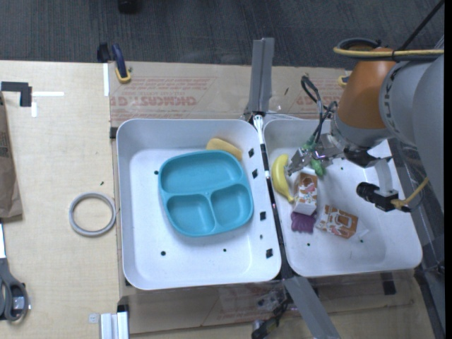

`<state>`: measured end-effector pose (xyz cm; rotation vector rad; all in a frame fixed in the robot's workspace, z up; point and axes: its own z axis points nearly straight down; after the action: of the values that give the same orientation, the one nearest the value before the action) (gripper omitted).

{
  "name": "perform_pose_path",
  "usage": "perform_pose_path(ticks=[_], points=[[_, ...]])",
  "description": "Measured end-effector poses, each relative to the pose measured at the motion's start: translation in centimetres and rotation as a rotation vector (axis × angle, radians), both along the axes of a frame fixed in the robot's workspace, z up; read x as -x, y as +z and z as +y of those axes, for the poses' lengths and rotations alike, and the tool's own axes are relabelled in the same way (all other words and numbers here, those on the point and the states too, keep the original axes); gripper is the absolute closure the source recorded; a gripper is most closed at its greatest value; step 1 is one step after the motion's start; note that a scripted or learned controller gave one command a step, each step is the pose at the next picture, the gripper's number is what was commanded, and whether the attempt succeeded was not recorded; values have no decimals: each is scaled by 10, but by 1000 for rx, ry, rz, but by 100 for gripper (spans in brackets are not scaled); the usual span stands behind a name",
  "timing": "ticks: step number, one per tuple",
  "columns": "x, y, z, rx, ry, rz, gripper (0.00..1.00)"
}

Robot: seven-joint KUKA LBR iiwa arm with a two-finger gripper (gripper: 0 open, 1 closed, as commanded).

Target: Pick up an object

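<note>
In the right bin (395,256), toward its upper left corner, the claw (308,159) hangs low at the end of the grey arm (413,104), which enters from the right of the frame. Whether the claw is apart or together cannot be told from this angle. Just left of it a banana (281,177) lies along the bin's left wall. Just below the claw stands a small carton (306,193), with a purple object (302,222) under that and a red-and-white packet (337,222) to its right. In the left bin (141,253), a blue divided plate (205,193) sits at the centre, with a yellow object (224,146) touching its upper edge. On the bench (56,140) at left lies a grey ring (92,213).
</note>
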<state>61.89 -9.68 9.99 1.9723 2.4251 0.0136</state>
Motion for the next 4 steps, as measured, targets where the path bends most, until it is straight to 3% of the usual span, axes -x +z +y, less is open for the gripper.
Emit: perform_pose_path(ticks=[1, 2, 3, 4], points=[[-1, 10, -2, 4, -2, -3, 100], [-1, 10, -2, 3, -2, -3, 0], [-38, -8, -9, -2, -82, 17, 0], [-39, 2, -9, 0, -79, 16, 100]])
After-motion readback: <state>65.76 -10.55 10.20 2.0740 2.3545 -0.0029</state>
